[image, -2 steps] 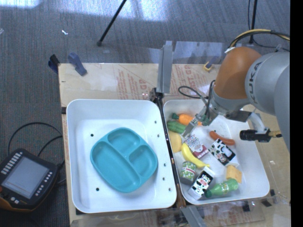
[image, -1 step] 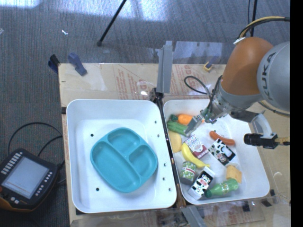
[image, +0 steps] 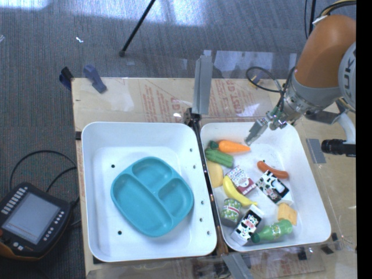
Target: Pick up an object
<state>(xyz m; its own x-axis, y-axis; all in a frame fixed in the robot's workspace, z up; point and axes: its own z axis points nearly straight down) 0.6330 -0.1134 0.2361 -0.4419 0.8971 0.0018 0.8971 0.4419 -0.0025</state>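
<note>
The right bin [image: 308,173] holds several toy foods: an orange carrot [image: 233,147], a green cucumber [image: 218,157], a yellow banana [image: 235,192], a red sausage [image: 273,170], a cow-patterned box [image: 272,186], a pink packet [image: 240,179] and a green bottle [image: 272,231]. My gripper [image: 264,128] hangs over the bin's back part, just right of and above the carrot. It is open with nothing between its fingers. The grey and orange arm [image: 325,57] reaches in from the upper right.
A blue divided plate [image: 152,195] lies in the left bin [image: 99,138]. A small green can [image: 231,211], a cow-print carton [image: 249,225] and an orange wedge [image: 286,213] crowd the right bin's front. A grey post [image: 202,89] stands behind the bins' shared wall.
</note>
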